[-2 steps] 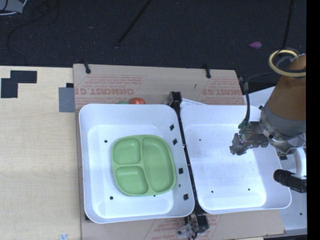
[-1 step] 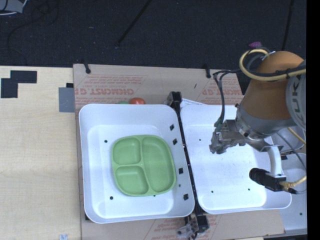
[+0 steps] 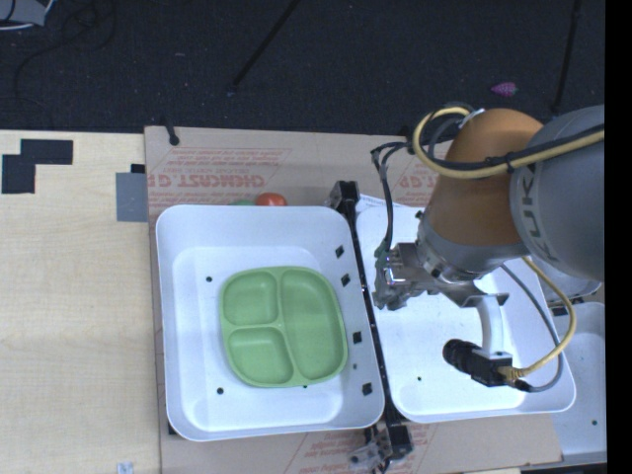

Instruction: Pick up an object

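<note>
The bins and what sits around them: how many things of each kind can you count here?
White bins: 2 (left, right)
Green divided plate, in the left bin: 1
Small red-orange thing, behind the left bin's far edge: 1
Total: 4

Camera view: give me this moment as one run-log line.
arm: over right bin | tool: near divider, grip state unclear | green plate: flat in left bin, untouched | pick: not done
</note>
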Controlling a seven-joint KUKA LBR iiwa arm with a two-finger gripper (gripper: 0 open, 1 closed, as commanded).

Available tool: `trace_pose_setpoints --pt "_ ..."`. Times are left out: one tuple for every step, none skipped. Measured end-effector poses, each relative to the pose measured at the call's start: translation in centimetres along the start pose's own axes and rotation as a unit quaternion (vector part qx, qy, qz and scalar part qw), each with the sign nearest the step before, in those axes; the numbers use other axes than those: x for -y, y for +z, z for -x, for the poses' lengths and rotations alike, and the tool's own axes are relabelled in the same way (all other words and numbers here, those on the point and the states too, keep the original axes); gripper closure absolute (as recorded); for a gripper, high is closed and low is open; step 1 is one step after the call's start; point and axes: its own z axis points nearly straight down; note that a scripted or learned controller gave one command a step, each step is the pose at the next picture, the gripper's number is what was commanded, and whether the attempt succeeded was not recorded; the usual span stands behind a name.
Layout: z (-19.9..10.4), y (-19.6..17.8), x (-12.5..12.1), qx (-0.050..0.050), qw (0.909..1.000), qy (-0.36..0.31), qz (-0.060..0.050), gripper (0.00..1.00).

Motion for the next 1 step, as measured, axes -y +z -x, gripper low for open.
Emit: trace_pose_setpoints --pt "-5.52 1.1 -0.18 0.0 1.0 0.0 0.0 1.0"
